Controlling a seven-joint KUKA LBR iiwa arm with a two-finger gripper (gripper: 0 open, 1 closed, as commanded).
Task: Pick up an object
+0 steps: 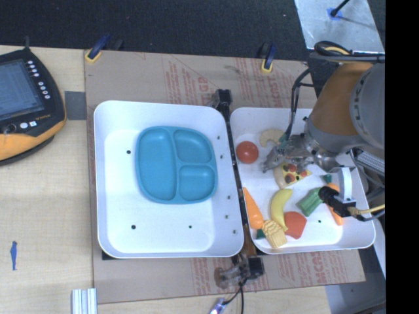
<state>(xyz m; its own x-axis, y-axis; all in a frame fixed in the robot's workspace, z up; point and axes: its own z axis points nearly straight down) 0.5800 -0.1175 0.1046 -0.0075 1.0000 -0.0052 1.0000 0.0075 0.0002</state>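
Arm: the grey arm with its orange band (pixel 335 100) reaches in from the right, over the right bin (pixel 262 120).
Gripper: the gripper (pixel 280 157) hangs low over the middle of the right bin; I cannot tell how it is set, or whether it holds anything.
Banana: the yellow banana (pixel 280 204) lies just below the gripper, long axis near upright in the view, top end tipped right.
Carrot: the orange carrot (pixel 253 208) lies along the bin's left wall, long axis steeply slanted, thin end toward the upper left.
Tomato: the red tomato (pixel 247 152) sits left of the gripper, close to it.
Other toys: a green piece (pixel 309 201) lies right of the banana; a red piece (pixel 295 224) sits beneath it, beside a pale yellow block (pixel 274 233).
Left bin: the left bin (pixel 111 175) holds a blue divided plate (pixel 175 163), its long side running left to right.
Bench edge: a pendant with a screen (pixel 23 106) rests at far left.
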